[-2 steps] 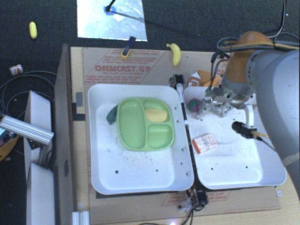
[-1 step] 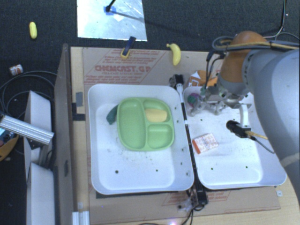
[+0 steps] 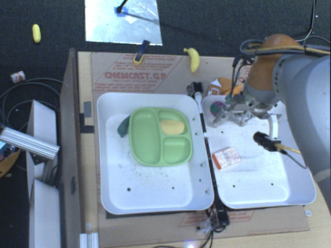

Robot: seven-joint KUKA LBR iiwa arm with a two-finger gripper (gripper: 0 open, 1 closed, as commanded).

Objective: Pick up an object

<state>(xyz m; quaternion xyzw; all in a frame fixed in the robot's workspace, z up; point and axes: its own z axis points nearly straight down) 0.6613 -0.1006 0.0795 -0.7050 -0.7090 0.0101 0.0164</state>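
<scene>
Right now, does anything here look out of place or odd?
Yes. One yellow banana lies on the cardboard behind the bins, and another small yellow thing sits far off on the dark floor, both outside the white bins where the other items lie.

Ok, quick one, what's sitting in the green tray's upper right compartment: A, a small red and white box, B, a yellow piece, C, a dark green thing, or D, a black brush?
B: a yellow piece lies in the upper right compartment of the green tray; the box is in the right bin, and the dark green thing lies beside the tray.
</scene>
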